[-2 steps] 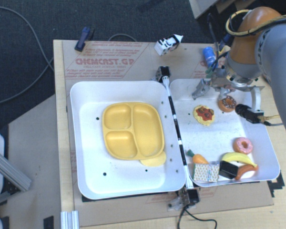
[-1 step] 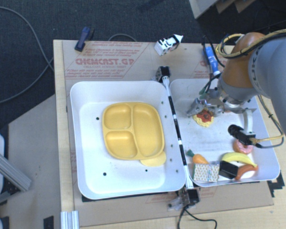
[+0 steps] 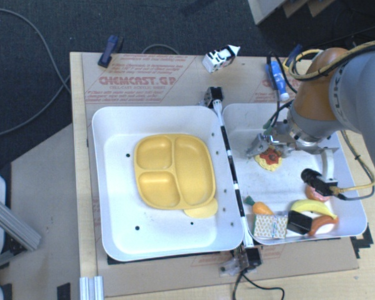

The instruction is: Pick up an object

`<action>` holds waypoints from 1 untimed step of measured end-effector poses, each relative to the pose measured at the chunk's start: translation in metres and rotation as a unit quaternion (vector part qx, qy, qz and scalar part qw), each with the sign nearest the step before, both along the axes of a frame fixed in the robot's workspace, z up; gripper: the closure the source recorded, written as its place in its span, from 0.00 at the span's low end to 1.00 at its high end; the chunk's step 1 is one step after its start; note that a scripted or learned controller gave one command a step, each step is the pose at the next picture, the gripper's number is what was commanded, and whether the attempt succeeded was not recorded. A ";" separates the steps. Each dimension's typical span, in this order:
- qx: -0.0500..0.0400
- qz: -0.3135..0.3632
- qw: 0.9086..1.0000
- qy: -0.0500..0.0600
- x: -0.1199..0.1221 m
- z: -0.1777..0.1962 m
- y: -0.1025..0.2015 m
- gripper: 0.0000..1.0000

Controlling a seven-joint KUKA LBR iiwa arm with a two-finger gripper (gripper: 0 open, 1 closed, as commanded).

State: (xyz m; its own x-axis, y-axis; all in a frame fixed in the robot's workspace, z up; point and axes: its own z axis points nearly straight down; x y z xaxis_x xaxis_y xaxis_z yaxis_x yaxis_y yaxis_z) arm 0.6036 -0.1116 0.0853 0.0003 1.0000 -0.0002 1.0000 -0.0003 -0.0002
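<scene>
Left bin [image 3: 112, 230]: white, shallow, holding a yellow divided plate [image 3: 174, 170] with three compartments, lying flat near the bin's centre; a second yellow piece [image 3: 201, 212] pokes out from under its lower right edge. Behind the bins, on the brown bench board [image 3: 140, 80] with red printing, a blue clip [image 3: 110, 50] sits at the far left edge and a small black-and-white object [image 3: 221, 57] lies near the far middle. A black divider strip [image 3: 228, 161] runs between the two bins. Right bin [image 3: 240, 120]: near its front wall, from left to right, an orange toy carrot [image 3: 261, 207], a speckled square block [image 3: 270, 226], a black block [image 3: 299, 222], a yellow toy banana [image 3: 312, 207], and a red-and-white piece [image 3: 324, 227], all crowded together and touching or nearly so. Further back in this bin lies a small red-and-yellow toy [image 3: 269, 159], apart from the front cluster. The gripper [image 3: 270, 144] stands directly over that toy, its metal fingers [image 3: 260, 145] spread to either side at the toy's far edge; whether they are actually pinching it I cannot tell. The grey arm [image 3: 362, 86] with its orange band [image 3: 315, 86] enters from the right.
</scene>
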 end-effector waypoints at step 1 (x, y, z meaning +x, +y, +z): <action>-0.001 0.000 1.000 -0.001 0.001 0.010 0.000 1.00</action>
